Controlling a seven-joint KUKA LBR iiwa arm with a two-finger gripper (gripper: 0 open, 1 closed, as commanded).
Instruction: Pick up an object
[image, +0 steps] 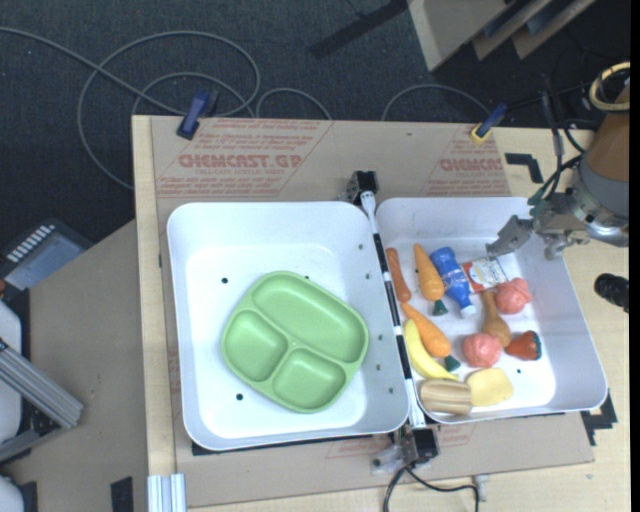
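and here's the arm (608, 165) coming in at the right edge of the frame, its gripper (530, 235) hanging over the upper right part of the right bin (585, 340). the fingers (508, 236) look spread apart and there's nothing between them, so it's carrying nothing. just below and left of it lies a small white packet (487, 272) with red on it, and next to that a blue bottle (455, 279) with a red cap. an orange carrot (429, 274) lies left of the bottle, and a thinner red-orange one (398, 274) hugs the bin's left wall. lower down, a pink lump (513, 295), another pink lump (482, 349), a red pepper-like piece (525, 345), a banana (424, 355) and a bread roll (446, 398) crowd the lower part of the bin. over in the left bin (200, 250), a green divided plate (293, 341) sits alone in the middle.
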